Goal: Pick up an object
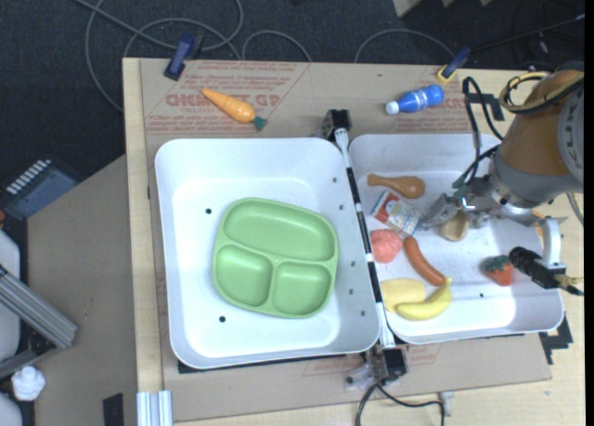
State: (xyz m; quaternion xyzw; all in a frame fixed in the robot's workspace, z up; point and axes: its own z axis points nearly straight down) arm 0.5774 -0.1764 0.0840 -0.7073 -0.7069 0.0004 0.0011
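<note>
My gripper [448,210] hangs low over the middle of the right bin [529,315], with the grey arm and its orange band [538,132] reaching in from the right. A small tan object [454,227] lies right under the gripper's tip. To the left of the gripper lie a crumpled white and red packet [399,215] and a brown drumstick [395,185]. Nearer the front sit a pink piece [385,246], a red sausage [423,263] and a yellow banana [425,303]. A red strawberry [501,270] rests at the right.
The left bin [186,183] holds a green divided plate [275,256]. On the bench behind the bins lie a toy carrot [232,105], a blue bottle [417,100] and a blue clip [180,57]. Cables run along the arm at the right.
</note>
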